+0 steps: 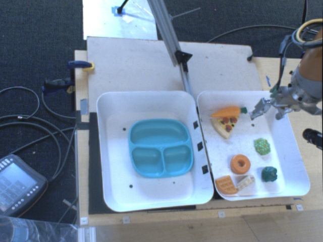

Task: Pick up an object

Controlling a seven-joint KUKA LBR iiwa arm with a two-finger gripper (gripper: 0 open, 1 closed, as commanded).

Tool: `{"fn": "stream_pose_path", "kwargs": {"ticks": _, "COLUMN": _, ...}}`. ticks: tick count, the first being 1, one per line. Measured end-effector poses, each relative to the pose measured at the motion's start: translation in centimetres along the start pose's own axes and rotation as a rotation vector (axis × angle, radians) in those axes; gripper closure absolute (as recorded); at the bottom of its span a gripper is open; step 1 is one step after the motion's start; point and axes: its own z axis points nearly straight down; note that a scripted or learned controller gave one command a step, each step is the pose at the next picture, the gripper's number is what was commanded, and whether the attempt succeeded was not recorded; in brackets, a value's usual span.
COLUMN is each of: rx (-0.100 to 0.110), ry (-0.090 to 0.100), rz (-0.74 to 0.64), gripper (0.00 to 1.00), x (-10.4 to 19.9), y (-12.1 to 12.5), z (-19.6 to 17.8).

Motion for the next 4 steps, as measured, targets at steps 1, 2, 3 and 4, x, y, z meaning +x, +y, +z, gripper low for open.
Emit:
{"fn": "stream_pose_path", "kwargs": {"ticks": 1, "rx": 0.000, "ry": 0.000, "rz": 0.000, "gripper": 0.00, "x": 0.0, "y": 0.0, "z": 0.0}}
{"fn": "stream_pose_path", "kwargs": {"ticks": 2, "rx": 0.004, "ry": 0.000, "rz": 0.002, "gripper": 0.00, "x": 0.6, "y": -0.1, "z": 4.4}}
{"fn": "stream_pose_path", "kwargs": {"ticks": 3, "rx": 0.006, "ry": 0.000, "rz": 0.006, "gripper": 0.00, "x": 0.3, "y": -0.1, "z": 10.6}}
{"fn": "stream_pose_path", "kwargs": {"ticks": 4, "rx": 0.003, "ry": 0.000, "rz": 0.006, "gripper": 0.00, "x": 0.3, "y": -0.1, "z": 13.3}}
